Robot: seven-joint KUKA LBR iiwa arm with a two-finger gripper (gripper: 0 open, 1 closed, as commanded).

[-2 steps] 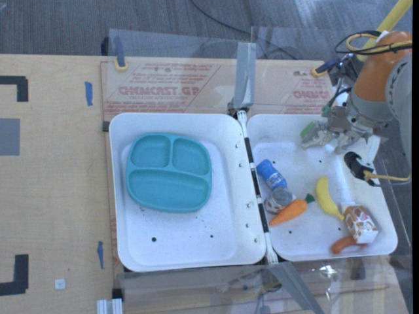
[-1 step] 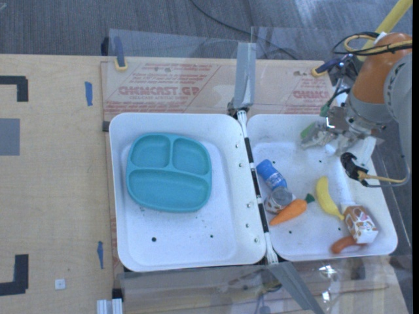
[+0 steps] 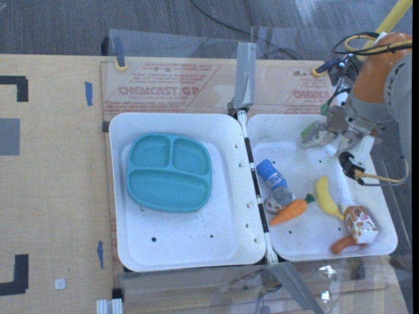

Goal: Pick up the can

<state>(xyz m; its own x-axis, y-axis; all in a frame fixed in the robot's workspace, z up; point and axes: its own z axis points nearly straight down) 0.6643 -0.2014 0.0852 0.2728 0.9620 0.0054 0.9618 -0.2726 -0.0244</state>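
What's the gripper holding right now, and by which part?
Cannot be told. The gripper sits over the upper part of the right bin, well apart from the blue can, which lies on its side by the carrot.

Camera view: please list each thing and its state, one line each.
can: lying on its side, right bin, beside carrot
carrot: lying flat
banana: lying flat
carton: tipped over
divided plate: flat, left bin
gripper: above right bin, away from can
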